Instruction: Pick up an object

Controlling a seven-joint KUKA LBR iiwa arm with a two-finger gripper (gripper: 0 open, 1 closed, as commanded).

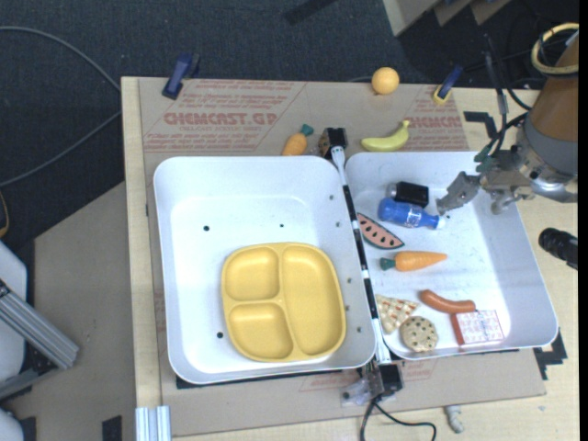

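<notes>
Nearest the lens, at the front edge of the right shallow white bin [542, 301], I am noting a round speckled toy cookie [419, 333], a tan waffle-patterned cracker wedge [395, 311], a square red-and-white printed tile [479, 326] and a red toy sausage [449, 302]. Further back an orange toy carrot with a green stub [418, 261] and a red watermelon slice toy [379, 231] are lying near the divider. The left shallow white bin [184, 200] is holding a yellow three-compartment plastic plate [283, 300].

I am reading the blue cylindrical toy bottle [408, 214] as the likely target: it is lying on its side at the back of the right bin, touching a small black block [410, 193]. The two-finger gripper [478, 189] is hanging just beside the bottle's right end, above the bin floor; one grey finger [456, 195] is angling toward it. I cannot tell from this slant whether the fingers are spread or pressed together, and nothing is showing between them.

Handling judgement: the bottle is looking light, rigid, smooth plastic, so it is probably inclined to roll or squirt out. I am favouring a pinch across the middle of the barrel, clear of the black block.

Behind the bins, a yellow toy banana [387, 138] and an orange ball [386, 81] are sitting on the board.
</notes>
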